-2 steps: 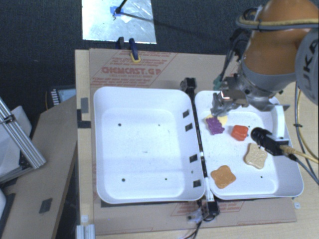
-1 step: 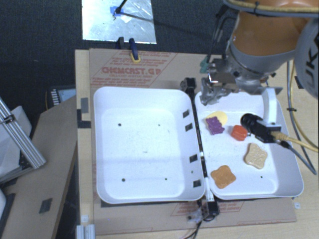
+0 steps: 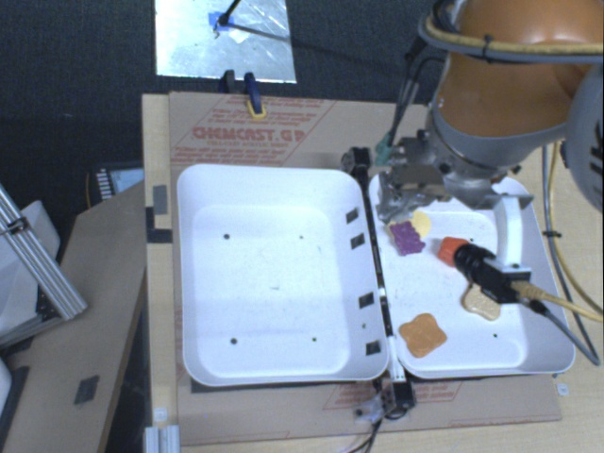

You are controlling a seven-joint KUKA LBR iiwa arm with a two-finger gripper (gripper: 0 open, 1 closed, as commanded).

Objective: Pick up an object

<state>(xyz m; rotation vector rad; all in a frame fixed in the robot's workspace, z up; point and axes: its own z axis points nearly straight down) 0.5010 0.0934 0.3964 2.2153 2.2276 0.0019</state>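
Observation:
My gripper point(image 3: 408, 199) hangs low over the back left part of the right bin point(image 3: 550, 345), under the grey and orange arm. Just in front of it lies a purple block point(image 3: 408, 239), with a small yellow piece point(image 3: 421, 223) beside it. Nothing shows between the gripper's tips. An orange-red piece point(image 3: 450, 248) lies a little to the right of the purple block. Nearer the front are a tan piece point(image 3: 480, 304) and a flat orange-brown piece point(image 3: 422, 334).
The left bin point(image 3: 192, 253) stands beside the right one, parted from it by a black-clipped divider point(image 3: 371, 262). Both rest on a cardboard sheet point(image 3: 255, 130). A shiny foil sheet point(image 3: 225, 26) lies behind the bench.

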